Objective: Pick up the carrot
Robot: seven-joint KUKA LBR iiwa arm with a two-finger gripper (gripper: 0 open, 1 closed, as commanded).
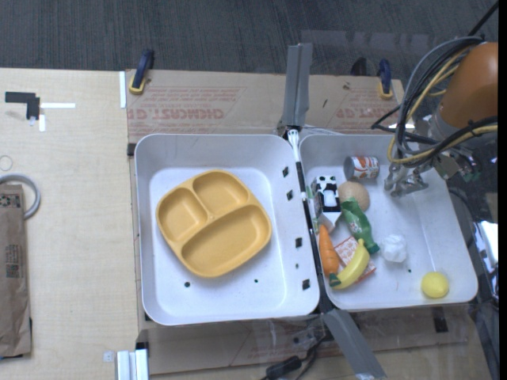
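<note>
The carrot (326,248) is a small orange piece lying along the left wall of the right bin (444,236), just left of a banana (354,266). My gripper (405,183) hangs over the upper right part of that bin, well to the right of and above the carrot, and nothing shows between its fingers. The arm's orange band (472,81) sits above it at the right edge.
A yellow divided plate (214,222) lies in the left bin (150,212). Around the carrot in the right bin are a black-and-white pack (327,194), a green packet (360,226), a small can (362,166), a white lump (394,248) and a lemon (435,285).
</note>
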